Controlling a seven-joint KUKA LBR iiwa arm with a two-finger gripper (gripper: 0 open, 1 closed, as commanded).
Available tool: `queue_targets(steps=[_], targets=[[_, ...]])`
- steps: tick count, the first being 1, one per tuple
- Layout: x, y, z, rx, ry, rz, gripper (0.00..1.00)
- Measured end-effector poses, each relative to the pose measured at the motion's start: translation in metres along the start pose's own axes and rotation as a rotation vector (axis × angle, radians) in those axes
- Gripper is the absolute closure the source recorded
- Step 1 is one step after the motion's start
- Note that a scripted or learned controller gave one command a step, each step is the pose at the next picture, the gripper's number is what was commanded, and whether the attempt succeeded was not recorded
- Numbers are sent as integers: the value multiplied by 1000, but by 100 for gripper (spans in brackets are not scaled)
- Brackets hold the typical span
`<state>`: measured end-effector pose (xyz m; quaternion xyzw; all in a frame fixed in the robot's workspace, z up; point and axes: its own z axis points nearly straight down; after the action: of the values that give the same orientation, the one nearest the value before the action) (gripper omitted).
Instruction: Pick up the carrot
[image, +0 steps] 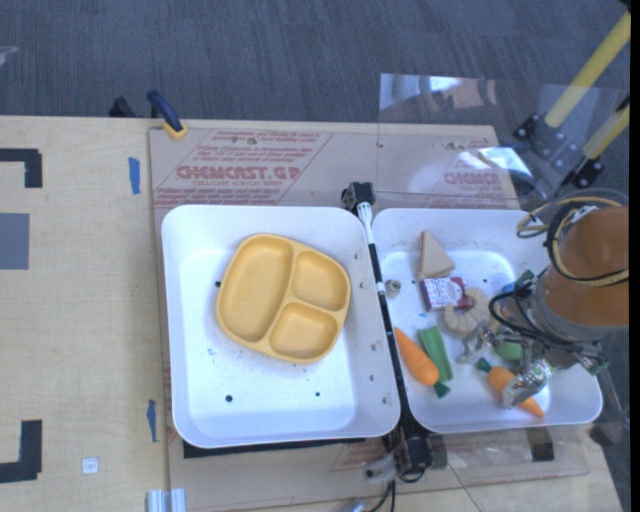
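though flat, carrot (416, 358) diagonal, upper-left to lower-right

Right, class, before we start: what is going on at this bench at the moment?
A grey robot arm with an orange band reaches from the right into the right bin, its gripper low among toy food. A small orange piece lies by the gripper, but whether it is gripped cannot be told. The carrot lies untouched near the bin's left wall, beside a green piece. The left bin holds a yellow divided plate.
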<state>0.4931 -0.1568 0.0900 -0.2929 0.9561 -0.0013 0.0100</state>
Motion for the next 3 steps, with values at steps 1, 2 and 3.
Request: queue_targets(steps=[1, 2, 3], targets=[[-4, 6, -1, 5, 5, -27, 0], [-14, 17, -1, 7, 1, -385, 0], [-11, 28, -1, 4, 0, -633, 0]])
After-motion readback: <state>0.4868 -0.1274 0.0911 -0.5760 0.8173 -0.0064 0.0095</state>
